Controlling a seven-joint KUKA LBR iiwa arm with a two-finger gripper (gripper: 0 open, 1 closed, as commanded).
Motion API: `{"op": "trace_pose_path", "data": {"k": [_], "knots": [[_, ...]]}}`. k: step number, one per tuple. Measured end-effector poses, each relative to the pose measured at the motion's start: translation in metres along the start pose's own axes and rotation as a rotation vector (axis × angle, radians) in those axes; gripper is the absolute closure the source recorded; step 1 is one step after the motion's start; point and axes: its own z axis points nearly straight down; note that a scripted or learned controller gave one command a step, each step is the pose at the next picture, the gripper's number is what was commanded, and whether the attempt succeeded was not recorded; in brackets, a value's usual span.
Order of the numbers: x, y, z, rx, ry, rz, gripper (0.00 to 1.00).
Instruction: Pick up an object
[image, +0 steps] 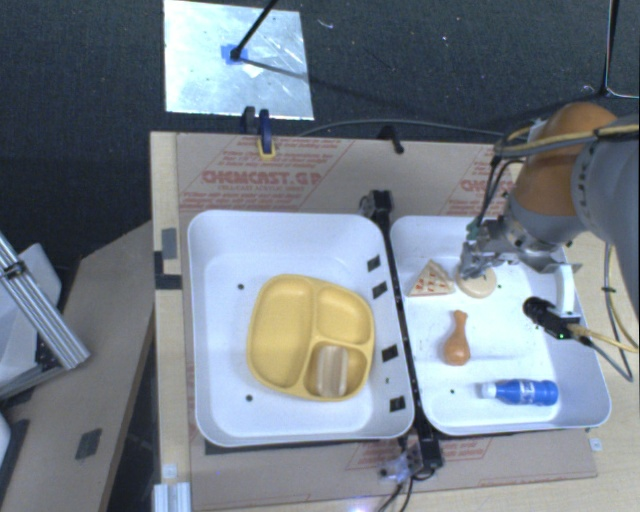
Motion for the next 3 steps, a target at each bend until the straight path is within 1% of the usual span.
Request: {"op": "trace_pose_path", "data": {"k": [1, 2, 3], "knots": [[0.006, 0.001, -0.045, -0.001, 0.000, -0.002, 1.00], [0.001, 0.000, -0.109, -0.002, 0.000, -0.001, 1.00], [-0.006, 0.009, -0.165, -0.003, -0.001, -0.002, 1.00]]}}
